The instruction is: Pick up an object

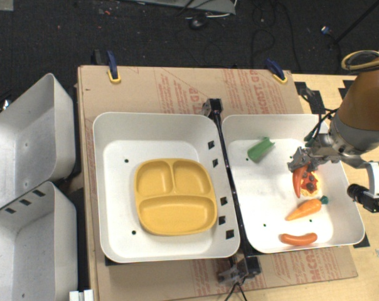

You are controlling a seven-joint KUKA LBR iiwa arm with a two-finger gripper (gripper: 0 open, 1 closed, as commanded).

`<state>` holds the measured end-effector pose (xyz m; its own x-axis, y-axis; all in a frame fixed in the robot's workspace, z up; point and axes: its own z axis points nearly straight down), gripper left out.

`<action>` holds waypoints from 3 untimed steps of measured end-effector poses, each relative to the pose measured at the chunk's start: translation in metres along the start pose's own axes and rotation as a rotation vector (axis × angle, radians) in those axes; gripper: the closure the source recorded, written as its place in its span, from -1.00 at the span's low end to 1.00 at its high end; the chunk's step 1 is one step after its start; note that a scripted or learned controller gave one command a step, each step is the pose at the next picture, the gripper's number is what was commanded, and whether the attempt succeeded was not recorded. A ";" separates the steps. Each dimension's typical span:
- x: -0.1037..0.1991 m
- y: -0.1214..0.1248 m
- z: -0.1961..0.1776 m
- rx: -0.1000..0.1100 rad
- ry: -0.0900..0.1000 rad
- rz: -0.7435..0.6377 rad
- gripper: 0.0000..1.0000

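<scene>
Pincer [304, 165] is hanging over right bin [265, 231] w/ its tips right at top of red pepper [304, 182], grip width hard to tell, while pepper is lying near bin's right wall, just above carrot [304, 209] & sausage [298, 237], green block [260, 149] off to left.

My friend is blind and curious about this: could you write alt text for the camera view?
A grey robot arm's gripper hovers at a red toy in the right white bin, beside an orange toy carrot, a red toy sausage and a green block. The left white bin holds a yellow divided plastic plate.
</scene>
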<state>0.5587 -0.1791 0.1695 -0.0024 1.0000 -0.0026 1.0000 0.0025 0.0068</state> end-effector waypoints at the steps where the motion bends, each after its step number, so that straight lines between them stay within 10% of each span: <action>1: 0.000 0.002 -0.054 0.000 0.000 -0.001 1.00; 3: 0.097 0.010 -0.049 0.007 0.003 -0.005 1.00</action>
<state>0.5679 -0.0819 0.2180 -0.0073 1.0000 0.0008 1.0000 0.0073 -0.0005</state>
